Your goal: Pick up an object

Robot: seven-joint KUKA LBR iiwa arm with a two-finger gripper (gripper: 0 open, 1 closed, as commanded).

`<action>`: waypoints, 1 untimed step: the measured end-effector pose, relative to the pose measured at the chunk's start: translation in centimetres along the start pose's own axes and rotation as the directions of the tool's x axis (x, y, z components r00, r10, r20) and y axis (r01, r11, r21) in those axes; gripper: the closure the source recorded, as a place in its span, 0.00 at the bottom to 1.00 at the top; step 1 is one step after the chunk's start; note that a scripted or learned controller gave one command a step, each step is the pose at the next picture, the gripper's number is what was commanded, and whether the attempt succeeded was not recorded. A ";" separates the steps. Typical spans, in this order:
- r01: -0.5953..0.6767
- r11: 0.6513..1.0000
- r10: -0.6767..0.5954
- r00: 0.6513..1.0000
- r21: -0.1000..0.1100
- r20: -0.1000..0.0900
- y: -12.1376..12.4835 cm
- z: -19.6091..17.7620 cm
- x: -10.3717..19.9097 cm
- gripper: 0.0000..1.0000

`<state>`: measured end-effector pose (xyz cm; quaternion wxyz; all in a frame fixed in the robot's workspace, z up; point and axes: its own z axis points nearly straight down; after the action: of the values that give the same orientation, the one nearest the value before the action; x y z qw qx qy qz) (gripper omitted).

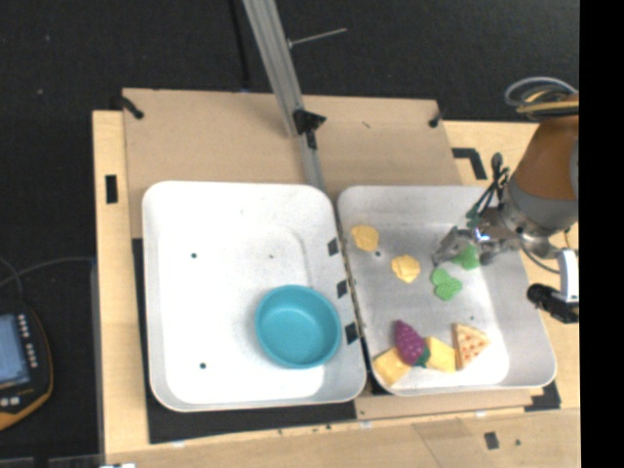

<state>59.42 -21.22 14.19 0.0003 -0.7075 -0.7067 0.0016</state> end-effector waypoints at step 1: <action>-0.002 1.000 0.002 1.000 -0.008 0.002 0.1 -1.5 -0.1 1.00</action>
<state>59.57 -21.35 15.68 -0.0034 -0.7082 -0.7060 -0.0007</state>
